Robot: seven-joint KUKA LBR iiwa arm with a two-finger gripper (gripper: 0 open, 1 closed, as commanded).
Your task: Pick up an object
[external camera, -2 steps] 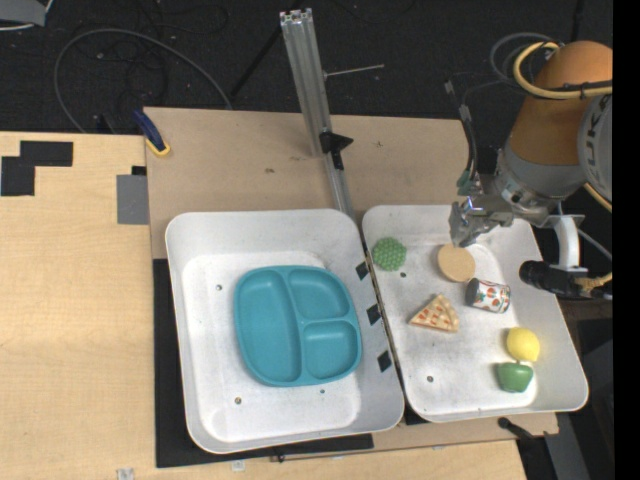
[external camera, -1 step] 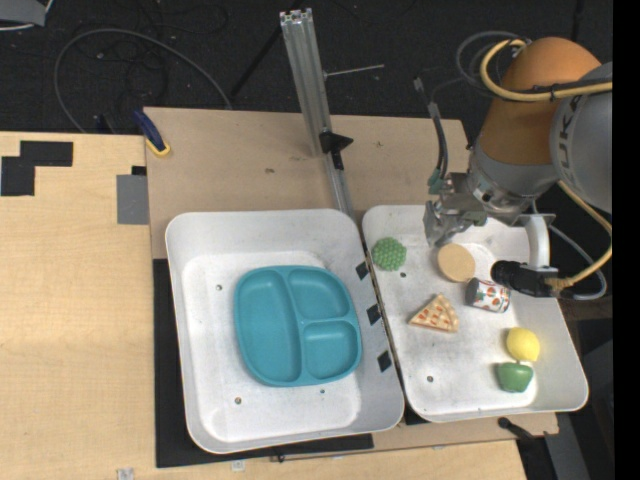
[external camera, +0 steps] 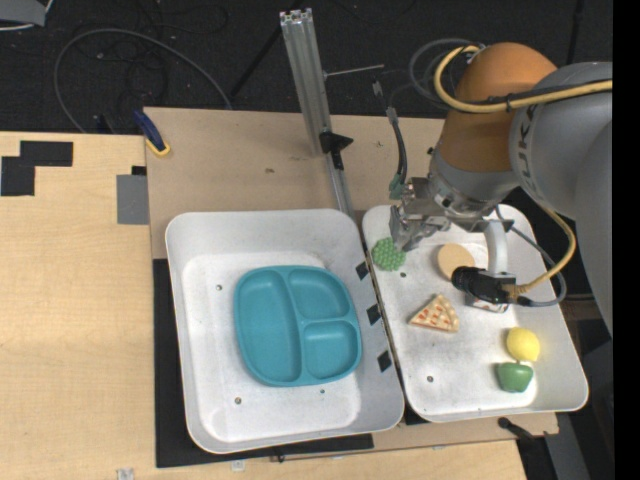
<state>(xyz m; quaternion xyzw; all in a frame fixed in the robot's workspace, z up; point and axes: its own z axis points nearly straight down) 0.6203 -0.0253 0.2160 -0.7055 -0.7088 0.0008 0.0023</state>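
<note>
In the right bin [external camera: 560, 388], claw [external camera: 403, 230] above round green object [external camera: 388, 255], no long axis, claw state unclear.

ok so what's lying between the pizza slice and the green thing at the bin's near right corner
In the camera view only bare white bin floor lies between the pizza slice and the green object; the lemon sits off to the side.

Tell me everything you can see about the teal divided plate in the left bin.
The teal divided plate looks like smooth moulded plastic, a rounded rectangle with three compartments: one long section on its left and two smaller ones on its right, split by raised ridges. It lies flat, right side up, slightly rotated, near the middle of the left white bin, resting on the bin's floor. Nothing lies in its compartments, and no other object touches it.
</note>
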